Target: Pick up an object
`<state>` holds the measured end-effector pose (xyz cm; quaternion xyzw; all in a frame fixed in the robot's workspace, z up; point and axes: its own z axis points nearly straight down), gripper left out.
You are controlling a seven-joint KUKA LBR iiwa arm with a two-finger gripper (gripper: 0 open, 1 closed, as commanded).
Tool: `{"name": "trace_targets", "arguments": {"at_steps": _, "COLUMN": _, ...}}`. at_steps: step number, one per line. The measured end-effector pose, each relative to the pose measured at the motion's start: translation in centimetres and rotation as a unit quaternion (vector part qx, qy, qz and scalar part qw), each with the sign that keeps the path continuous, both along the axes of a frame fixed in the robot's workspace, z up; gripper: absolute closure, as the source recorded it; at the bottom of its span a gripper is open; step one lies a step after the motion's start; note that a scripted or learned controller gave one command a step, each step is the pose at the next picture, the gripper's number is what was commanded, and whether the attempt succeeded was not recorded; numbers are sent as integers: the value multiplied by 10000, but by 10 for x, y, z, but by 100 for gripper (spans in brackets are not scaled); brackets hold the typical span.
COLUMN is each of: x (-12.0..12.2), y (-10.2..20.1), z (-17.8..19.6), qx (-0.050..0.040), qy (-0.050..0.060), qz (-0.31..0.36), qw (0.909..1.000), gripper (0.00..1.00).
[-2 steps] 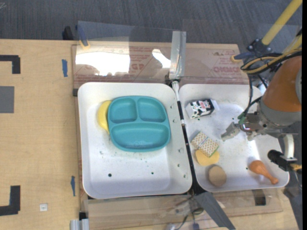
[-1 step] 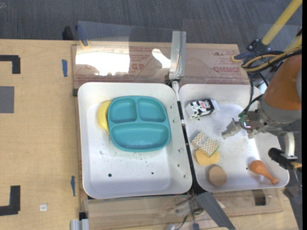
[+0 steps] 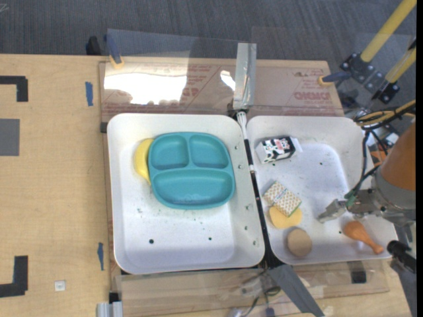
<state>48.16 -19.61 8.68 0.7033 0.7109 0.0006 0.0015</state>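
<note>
My gripper (image 3: 332, 210) hangs low over the right bin (image 3: 317, 131), near its right wall, with the arm coming in from the right. Just right of it and below lies an orange carrot-shaped toy (image 3: 362, 234). To its left sit a checkered waffle piece (image 3: 283, 197) on top of a yellow-orange disc (image 3: 285, 217), and a tan round object (image 3: 299, 242) by the front wall. A small black-and-white carton (image 3: 276, 148) lies toward the bin's back. Nothing visibly touches the gripper.
The left bin (image 3: 132, 236) holds a teal divided plate (image 3: 191, 169) with a yellow object (image 3: 141, 158) poking out from under its left edge. A clear panel (image 3: 172, 71) stands behind the bins. Cables (image 3: 380, 121) and a yellow bar (image 3: 390, 22) are at the right.
</note>
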Motion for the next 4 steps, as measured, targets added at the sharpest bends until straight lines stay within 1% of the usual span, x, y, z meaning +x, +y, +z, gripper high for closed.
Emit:
{"name": "trace_targets", "arguments": {"at_steps": 1, "x": 10, "y": -27, "z": 69, "qx": -12, "qy": -11, "qz": 1354, "qw": 9908, "gripper": 0}}
{"name": "trace_targets", "arguments": {"at_steps": 2, "x": -1, "y": 21, "z": 0, "qx": 6, "qy": -8, "qz": -1118, "qw": 9937, "gripper": 0}}
{"name": "trace_targets", "arguments": {"at_steps": 3, "x": -2, "y": -11, "z": 18, "qx": 5, "qy": 10, "qz": 720, "qw": 9974, "gripper": 0}}
{"name": "trace_targets", "arguments": {"at_steps": 4, "x": -1, "y": -26, "z": 0, "qx": -10, "qy": 2, "qz": 3760, "qw": 9266, "gripper": 0}}
